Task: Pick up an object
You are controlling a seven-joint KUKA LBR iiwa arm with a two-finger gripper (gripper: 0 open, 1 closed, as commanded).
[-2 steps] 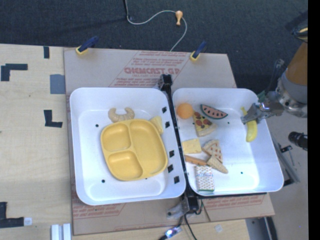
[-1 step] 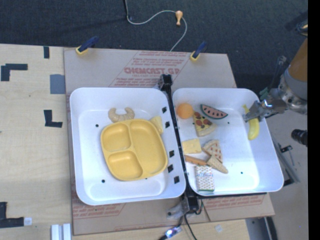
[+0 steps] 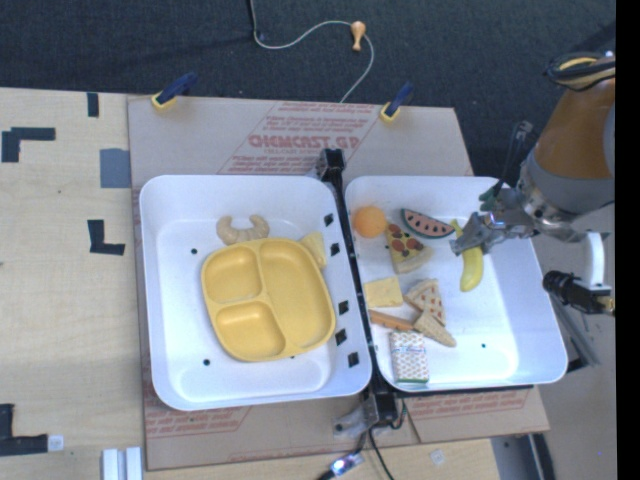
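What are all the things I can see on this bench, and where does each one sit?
White bins: 2, side by side on a cardboard sheet.
Divided plate: 1, yellow, left bin.
Pretzel-shaped piece: 1, tan, left bin, just behind the plate.
Orange: 1, right bin, far left corner.
Watermelon slice: 1, red and green, right bin.
Pizza slice: 1, right bin.
Banana: 1, yellow, right bin, beneath the claw.
Cheese: 1, pale yellow, right bin.
Sandwich wedges: 2, tan, right bin.
Small carton: 1, white and green, right bin, near edge.
Clamps: 2, blue and yellow, on the cardboard's far edge.
Claw: 1, grey, over the right bin.
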